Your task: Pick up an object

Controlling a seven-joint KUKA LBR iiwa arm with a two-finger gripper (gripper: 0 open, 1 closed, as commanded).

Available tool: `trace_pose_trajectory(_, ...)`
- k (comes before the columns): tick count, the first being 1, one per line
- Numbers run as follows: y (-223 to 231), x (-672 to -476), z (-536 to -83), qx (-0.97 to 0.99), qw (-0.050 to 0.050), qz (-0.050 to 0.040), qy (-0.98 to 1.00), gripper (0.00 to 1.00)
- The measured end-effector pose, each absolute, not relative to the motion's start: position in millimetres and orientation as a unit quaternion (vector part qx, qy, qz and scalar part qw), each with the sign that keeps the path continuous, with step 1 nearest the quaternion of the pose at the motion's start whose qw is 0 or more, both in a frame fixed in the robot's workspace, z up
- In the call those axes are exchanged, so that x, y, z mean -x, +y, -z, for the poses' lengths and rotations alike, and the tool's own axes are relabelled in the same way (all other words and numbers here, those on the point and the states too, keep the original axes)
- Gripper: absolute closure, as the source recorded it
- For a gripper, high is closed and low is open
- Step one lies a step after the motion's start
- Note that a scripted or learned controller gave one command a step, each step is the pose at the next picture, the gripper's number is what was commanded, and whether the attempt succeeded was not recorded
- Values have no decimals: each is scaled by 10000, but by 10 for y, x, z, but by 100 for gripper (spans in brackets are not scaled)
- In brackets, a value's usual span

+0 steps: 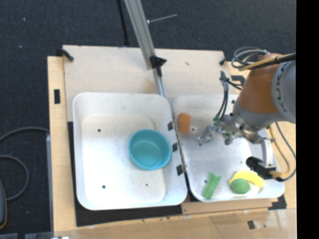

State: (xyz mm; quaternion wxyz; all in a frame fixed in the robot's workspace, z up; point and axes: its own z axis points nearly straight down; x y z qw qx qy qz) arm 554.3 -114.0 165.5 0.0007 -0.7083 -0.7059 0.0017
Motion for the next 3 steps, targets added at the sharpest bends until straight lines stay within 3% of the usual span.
trace_pose_trajectory(1,-1098,-5570,-1042,7082,13,-20,-7060,0)
trace_pose_trajectory(2,-1106,-5594,-1189,7102,-11,14,-7040,100)
trace_pose_trajectory(3,-1091,-5681,-1810,7059,-35,25,-7083,100)
